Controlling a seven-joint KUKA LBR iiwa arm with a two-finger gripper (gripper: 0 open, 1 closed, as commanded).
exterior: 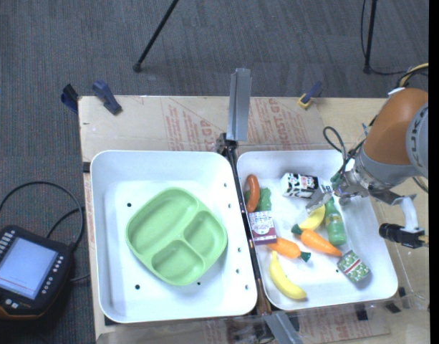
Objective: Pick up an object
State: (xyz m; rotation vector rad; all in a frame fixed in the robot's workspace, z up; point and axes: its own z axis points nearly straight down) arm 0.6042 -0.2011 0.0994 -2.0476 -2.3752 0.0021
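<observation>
Just below tool (339,192): green bottle (336,224), beside carrot (319,241).

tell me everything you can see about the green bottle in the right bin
The green bottle is small, glossy and plastic-looking, with a pale label around its body and a narrower neck pointing up the view toward the gripper. It lies on its side in the right bin, near the far right part of the pile. Its left side rests against a small yellow banana, and its lower end meets an orange carrot. The gripper is right at its neck; whether it grips the bottle is unclear.
</observation>
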